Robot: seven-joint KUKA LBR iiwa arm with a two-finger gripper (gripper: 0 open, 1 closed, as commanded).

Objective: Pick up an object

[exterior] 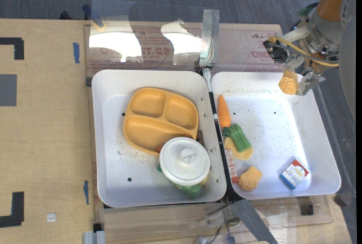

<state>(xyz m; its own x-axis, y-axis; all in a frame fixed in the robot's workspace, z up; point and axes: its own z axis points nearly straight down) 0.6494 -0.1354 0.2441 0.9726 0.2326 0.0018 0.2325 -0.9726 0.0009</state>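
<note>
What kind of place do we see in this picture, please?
Probably a robot-grasping test bench in a lab: two shallow white bins of toy food, such as a carrot, taped cardboard panels, and a cabled robot arm.

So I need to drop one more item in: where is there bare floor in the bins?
Right bin: open middle between the green toy and the small carton. Left bin is crowded by the yellow divided plate and the white lidded cup, leaving only its left strip.

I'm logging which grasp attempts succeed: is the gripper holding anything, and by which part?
Yes. The gripper holds a small yellow-orange toy by its right side, raised over the right bin's far corner.
</note>
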